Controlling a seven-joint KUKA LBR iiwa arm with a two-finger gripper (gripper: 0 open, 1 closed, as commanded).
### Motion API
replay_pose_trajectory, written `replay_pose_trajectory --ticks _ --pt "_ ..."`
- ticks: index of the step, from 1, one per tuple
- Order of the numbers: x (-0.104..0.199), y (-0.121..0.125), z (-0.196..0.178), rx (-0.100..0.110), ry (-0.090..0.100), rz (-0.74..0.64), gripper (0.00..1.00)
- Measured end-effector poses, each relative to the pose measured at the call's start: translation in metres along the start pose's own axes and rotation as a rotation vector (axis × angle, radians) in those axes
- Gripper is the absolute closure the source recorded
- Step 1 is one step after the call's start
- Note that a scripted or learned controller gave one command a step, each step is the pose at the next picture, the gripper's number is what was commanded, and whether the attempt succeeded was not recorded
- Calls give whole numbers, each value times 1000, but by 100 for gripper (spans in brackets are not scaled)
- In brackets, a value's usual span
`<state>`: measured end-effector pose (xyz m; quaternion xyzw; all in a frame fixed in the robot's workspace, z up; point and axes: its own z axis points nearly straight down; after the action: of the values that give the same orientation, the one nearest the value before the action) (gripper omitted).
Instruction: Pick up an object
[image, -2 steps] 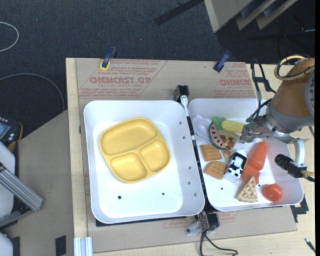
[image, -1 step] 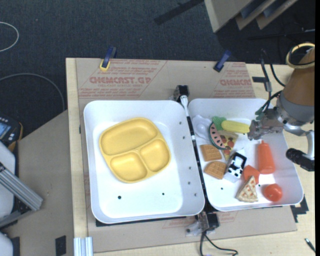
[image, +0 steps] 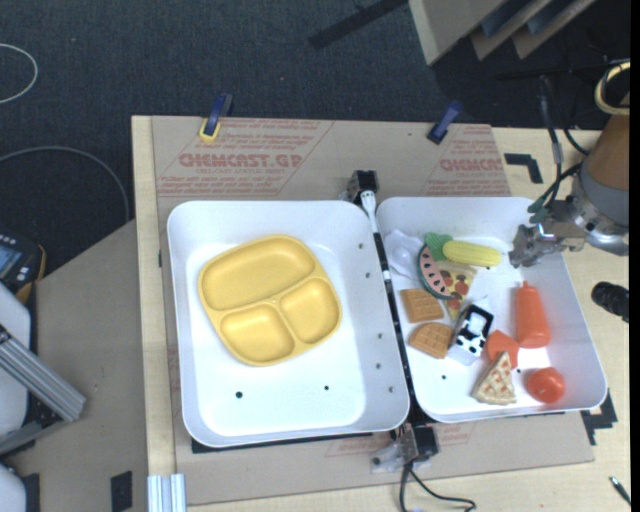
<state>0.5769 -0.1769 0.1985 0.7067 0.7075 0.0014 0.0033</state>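
Two shallow white bins are seen side by side on a cardboard-covered surface printed with red lettering. The left bin carries a yellow divided plate with three compartments, set slightly askew toward the bin's upper left. The right bin carries a cluster of toy foods. Near its upper middle a yellow corn cob with a green end is laid across the top of a watermelon slice, with a pale translucent piece just to their left. Below these, two brown waffle-like squares are set one above the other, and a small black and white object is placed just to their right. An orange-red bottle is laid lengthwise along the right side of the bin, and below it a pizza slice and a red tomato-like piece are found near the lower right corner. The end effector is positioned at the upper right of the right bin, beside the right end of the corn cob and above the top of the bottle; no object is seen between its fingers, and whether they are spread or pressed together cannot be told from this view. The grey arm is seen entering from the right. Two clamps, one yellow and one blue, are fixed to the far edge of the cardboard.
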Motion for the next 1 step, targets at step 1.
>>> replay_pose_trajectory --ticks 1 --pt "0 1 -29 1 0 0 100"
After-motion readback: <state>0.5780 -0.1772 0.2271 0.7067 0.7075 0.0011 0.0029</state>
